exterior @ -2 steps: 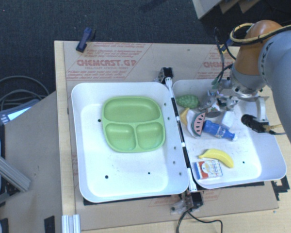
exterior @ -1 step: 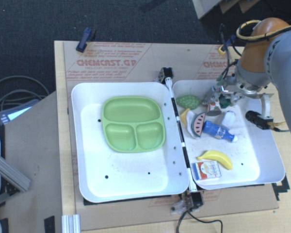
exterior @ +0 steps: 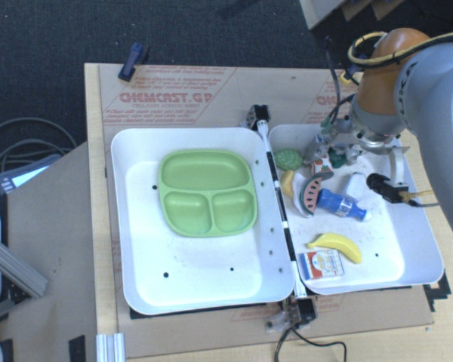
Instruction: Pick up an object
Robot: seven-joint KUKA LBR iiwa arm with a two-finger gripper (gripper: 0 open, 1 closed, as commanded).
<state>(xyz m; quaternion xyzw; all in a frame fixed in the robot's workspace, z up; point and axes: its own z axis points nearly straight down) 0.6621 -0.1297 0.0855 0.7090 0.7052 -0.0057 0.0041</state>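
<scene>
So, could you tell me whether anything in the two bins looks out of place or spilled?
Nothing stands out. The green tray lies flat in the left bin. In the right bin, the banana, blue bottle and watermelon slice lie loosely scattered, none spilled.

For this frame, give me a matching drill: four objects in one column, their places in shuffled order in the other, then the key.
Objects:
1. green tray
2. banana
3. blue bottle
4. small carton

Places:
A. right bin, near front corner by the divider
B. left bin
C. right bin, just behind the carton
D. middle of right bin, beside the watermelon slice

Pairs: 1-B, 2-C, 3-D, 4-A
</scene>
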